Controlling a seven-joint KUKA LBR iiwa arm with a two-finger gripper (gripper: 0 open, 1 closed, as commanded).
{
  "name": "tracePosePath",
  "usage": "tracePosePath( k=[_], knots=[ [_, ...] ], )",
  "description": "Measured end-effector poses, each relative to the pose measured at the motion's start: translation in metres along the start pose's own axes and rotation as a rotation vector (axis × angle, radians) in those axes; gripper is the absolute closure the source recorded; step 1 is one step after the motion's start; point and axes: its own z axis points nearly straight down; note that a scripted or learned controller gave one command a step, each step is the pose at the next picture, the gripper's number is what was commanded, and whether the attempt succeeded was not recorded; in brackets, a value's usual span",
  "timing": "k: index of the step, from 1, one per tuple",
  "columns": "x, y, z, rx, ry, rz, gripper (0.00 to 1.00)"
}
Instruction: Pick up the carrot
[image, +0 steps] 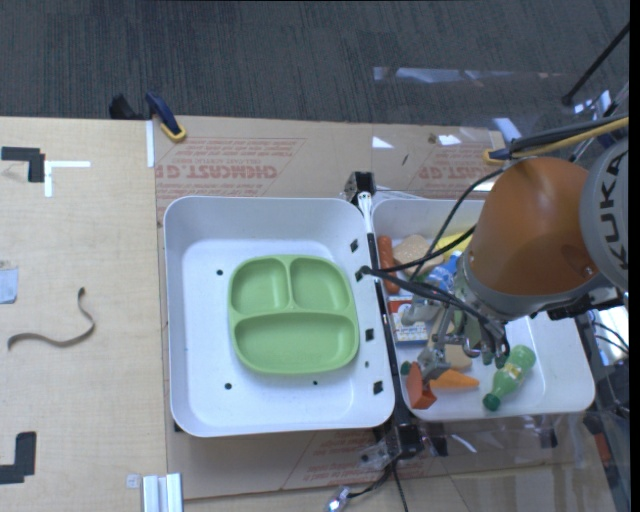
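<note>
The carrot (460, 380) is a small orange cone lying on its side near the front of the right bin (560, 392). My gripper (457, 350) hangs just above and slightly behind it, low over the bin floor. The metal gripper parts and cables hide the carrot's far edge. Nothing shows lifted off the bin floor. The grey arm with its orange band (530, 225) reaches in from the right and covers the middle of the right bin.
A red-orange piece (421, 392) lies just left of the carrot and a green bottle (507, 373) just right of it. More toy food (408, 250) crowds the right bin's back left. The left bin (185, 330) holds a green divided plate (293, 315).
</note>
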Motion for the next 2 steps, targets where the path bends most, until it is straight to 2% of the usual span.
tracePosePath(
  k=[1,2],
  knots=[
    [-0.004,-0.041,0.0,0.0,-0.002,-0.091,0.0],
    [-0.002,-0.018,0.0,0.0,-0.001,-0.138,0.0]
  ],
)
